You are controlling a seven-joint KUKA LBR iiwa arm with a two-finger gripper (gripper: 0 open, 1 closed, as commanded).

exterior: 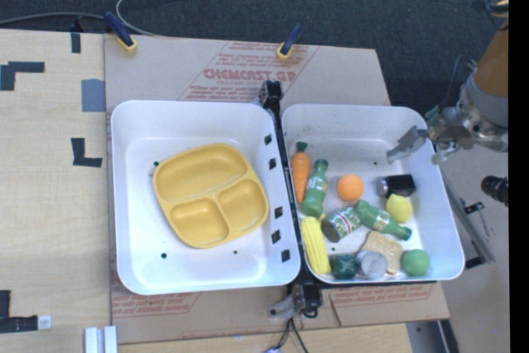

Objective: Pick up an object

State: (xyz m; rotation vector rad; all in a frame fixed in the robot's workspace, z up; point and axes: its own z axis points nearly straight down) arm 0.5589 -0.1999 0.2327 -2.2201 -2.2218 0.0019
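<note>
We see the gripper [420, 141] at the right of the frame, released and holding nothing, over the right bin [364, 118], above the orange ball [350, 188] among toy foods.

Bright even light, soft shadows, slight blur.

I am seeing the bench [50, 178] showing pale wood grain at frame left, with dark tape marks [83, 151] sticking to it. A brown cardboard sheet [240, 70] with red print is lying across the bench centre, and two blue-and-yellow clamps [121, 34] are pinning it along its upper edge. Two white bins are sitting side by side on the cardboard: the left bin [132, 178] at centre left, the right bin [364, 124] touching it at centre right.
</note>
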